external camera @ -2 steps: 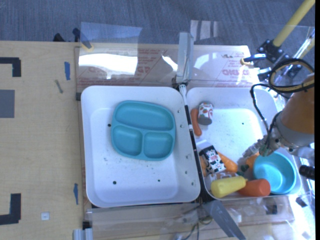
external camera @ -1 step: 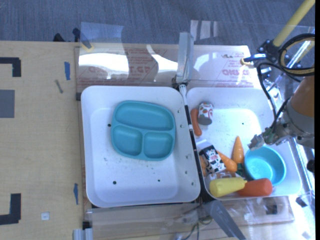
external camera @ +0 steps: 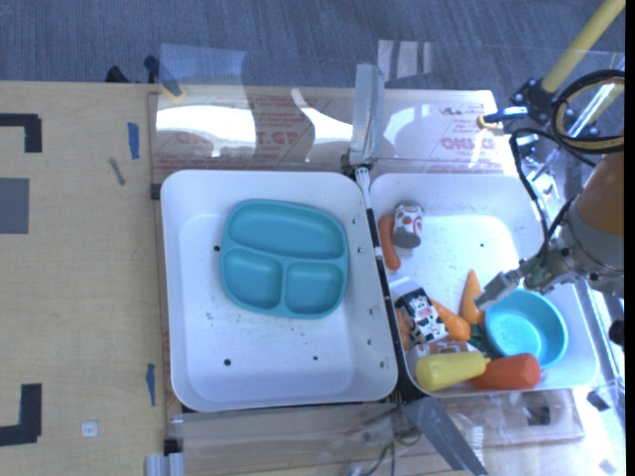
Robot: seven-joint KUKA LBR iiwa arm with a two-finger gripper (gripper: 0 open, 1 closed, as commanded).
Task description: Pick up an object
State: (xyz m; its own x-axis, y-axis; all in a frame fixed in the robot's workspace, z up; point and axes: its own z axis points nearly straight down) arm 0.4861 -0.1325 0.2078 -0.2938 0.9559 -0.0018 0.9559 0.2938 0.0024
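Observation:
The right bin [external camera: 451, 184] holds several toys. A blue bowl [external camera: 527, 331] lies at its front right, with a yellow piece [external camera: 451, 368] and a red-orange piece [external camera: 512, 370] in front of it. An orange carrot [external camera: 470, 290] stands just left of the bowl, and another carrot [external camera: 452, 321] lies beside a black-and-white toy [external camera: 422, 315]. Farther back sit a grey-and-white toy [external camera: 408, 224] and an orange stick [external camera: 388, 243] by the left wall. My gripper [external camera: 494, 294] hangs low between the upright carrot and the bowl's rim. I see nothing clearly held.
The left bin [external camera: 198, 266] carries a teal divided plate [external camera: 284, 258]. A metal divider [external camera: 364, 117] rises behind the seam between the bins. Cables and a yellow rod [external camera: 585, 33] crowd the right side behind the arm [external camera: 600, 216].

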